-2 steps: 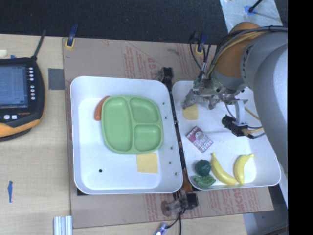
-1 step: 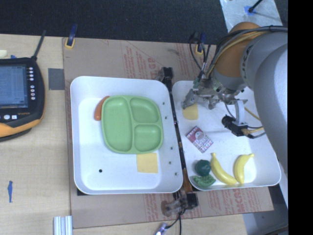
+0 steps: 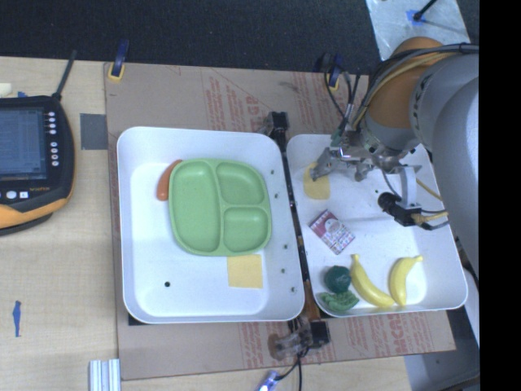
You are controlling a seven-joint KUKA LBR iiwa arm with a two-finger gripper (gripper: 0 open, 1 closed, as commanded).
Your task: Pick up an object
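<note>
My gripper [image 3: 338, 169] hangs over the far left part of the right bin [image 3: 440, 243], with its fingers spread open and nothing between them. A yellow cheese wedge [image 3: 317, 186] lies just below its left finger [image 3: 320, 168]; whether they touch I cannot tell. Nearer the front lie a red and white packet [image 3: 331, 231], a dark green vegetable [image 3: 338, 279] on a leafy green piece [image 3: 339, 301], and two yellow bananas [image 3: 370, 283] [image 3: 404, 277].
The left bin [image 3: 142, 283] holds a green divided plate [image 3: 220, 206], an orange-red item [image 3: 164, 182] peeking from under the plate's left edge, and a flat yellow square [image 3: 245, 271]. A teach pendant [image 3: 24, 165] lies at the far left of the bench.
</note>
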